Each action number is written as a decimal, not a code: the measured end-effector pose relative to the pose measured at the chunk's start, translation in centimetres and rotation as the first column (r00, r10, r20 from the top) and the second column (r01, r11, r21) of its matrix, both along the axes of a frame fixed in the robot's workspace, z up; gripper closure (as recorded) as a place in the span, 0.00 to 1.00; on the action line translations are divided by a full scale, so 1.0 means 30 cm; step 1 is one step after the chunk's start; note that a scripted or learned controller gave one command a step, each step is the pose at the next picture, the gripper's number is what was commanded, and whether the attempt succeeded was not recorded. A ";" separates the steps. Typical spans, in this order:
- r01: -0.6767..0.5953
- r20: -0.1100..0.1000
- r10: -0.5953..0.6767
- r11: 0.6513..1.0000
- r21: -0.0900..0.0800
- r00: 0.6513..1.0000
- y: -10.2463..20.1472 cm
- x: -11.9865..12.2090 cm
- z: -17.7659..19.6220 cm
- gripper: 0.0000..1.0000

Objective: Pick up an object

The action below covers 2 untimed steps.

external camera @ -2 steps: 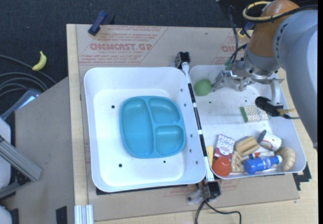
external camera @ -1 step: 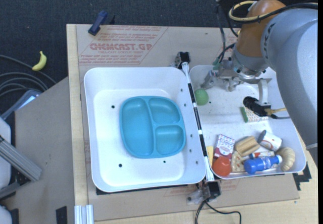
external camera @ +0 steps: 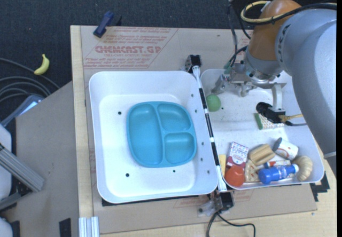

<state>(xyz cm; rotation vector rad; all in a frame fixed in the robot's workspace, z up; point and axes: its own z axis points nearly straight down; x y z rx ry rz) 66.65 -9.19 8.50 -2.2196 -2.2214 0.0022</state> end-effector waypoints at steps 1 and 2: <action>0.000 0.000 0.000 1.000 0.000 1.000 -0.007 0.000 0.000 0.00; 0.000 0.000 0.000 1.000 0.000 1.000 0.000 0.000 0.000 0.00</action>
